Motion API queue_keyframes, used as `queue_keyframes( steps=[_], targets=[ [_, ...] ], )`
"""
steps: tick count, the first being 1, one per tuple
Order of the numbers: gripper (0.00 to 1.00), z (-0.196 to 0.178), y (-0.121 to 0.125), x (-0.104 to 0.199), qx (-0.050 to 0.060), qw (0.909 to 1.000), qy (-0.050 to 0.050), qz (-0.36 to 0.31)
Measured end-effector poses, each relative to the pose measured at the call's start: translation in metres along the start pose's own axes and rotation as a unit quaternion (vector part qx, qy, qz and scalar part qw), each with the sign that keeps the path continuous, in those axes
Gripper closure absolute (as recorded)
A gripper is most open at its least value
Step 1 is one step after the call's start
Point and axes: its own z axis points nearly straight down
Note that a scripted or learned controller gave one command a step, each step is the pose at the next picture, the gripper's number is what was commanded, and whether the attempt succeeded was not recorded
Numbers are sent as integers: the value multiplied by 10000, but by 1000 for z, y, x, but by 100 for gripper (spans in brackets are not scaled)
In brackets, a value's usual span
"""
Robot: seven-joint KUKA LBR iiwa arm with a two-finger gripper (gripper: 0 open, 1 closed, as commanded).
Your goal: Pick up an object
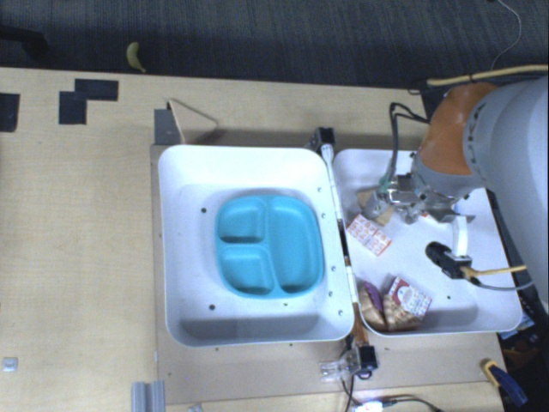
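A sky-blue plastic tray with three compartments (268, 243) lies in the middle of the left shallow white bin (184, 256). Right of the tray, across the rims, the right shallow white bin (489, 290) holds a flat white packet with red print (371, 235). Further right of the tray and nearer the camera lie a brown crinkled bag (372, 305) and a red-and-white wrapped packet (408, 299). The gripper (388, 197) sits low just above the flat packet, beside a small tan scrap (370, 202). I cannot tell whether it is apart or together.

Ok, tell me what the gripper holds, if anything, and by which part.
Cannot be told. The gripper is down in the right bin beside a tan item; no hold shows clearly.
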Motion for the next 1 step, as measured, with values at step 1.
queue_keyframes(
  steps=[1],
  targets=[
    [100, -12, 2, 0, -29, 10000, -8, -25]
  ],
)
